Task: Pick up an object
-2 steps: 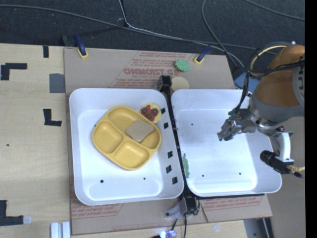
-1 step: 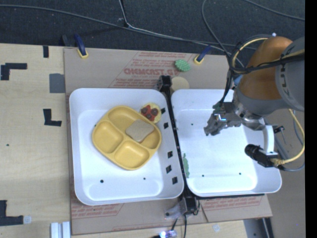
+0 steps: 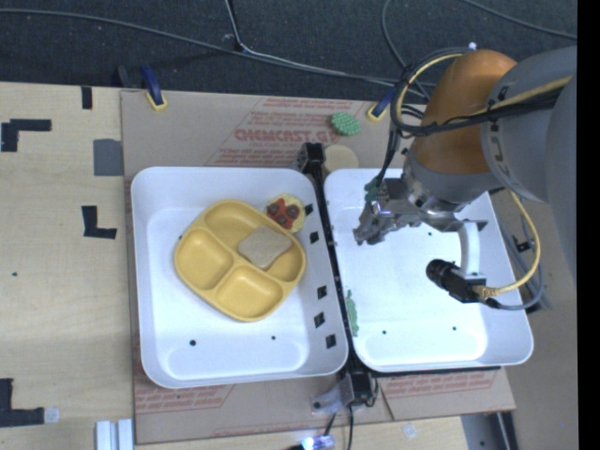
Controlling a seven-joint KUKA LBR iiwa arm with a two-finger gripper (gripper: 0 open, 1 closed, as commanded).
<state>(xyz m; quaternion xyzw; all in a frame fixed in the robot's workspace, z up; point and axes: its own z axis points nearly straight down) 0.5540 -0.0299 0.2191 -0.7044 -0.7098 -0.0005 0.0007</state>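
Two bins: left bin (image 3: 159, 345) and right bin (image 3: 422, 345) sit side by side on the worktop (image 3: 56, 251), meeting at a dark central divider.
Claw position: claw (image 3: 372, 225) hangs over the upper left part of the right bin, close to the divider.
Claw state: too dark and small against the wrist to judge; I cannot tell how it stands, and nothing is seen gripped.
Nearest candidates: yellow tray (image 3: 240, 259), the tan square piece (image 3: 263, 247) lying in it, and a small red-and-dark item (image 3: 285, 213) at the tray's upper right corner.
Direction from claw: all three lie to the view's left, across the divider, in the left bin; the red-and-dark item is nearest, roughly level with the claw.
Tray axis: long side runs diagonally, upper left to lower right.
Tan piece look: flat, pale brown, rotated like a diamond, resting across the tray's inner ridges.
Red-and-dark item look: lumpy, small, detail unclear.
Other item: a thin green sliver (image 3: 351, 309) lies at the right bin's left edge, below the claw.
Judgement: the next move likely needs a leftward crossing of the divider, or a drop toward the sliver.
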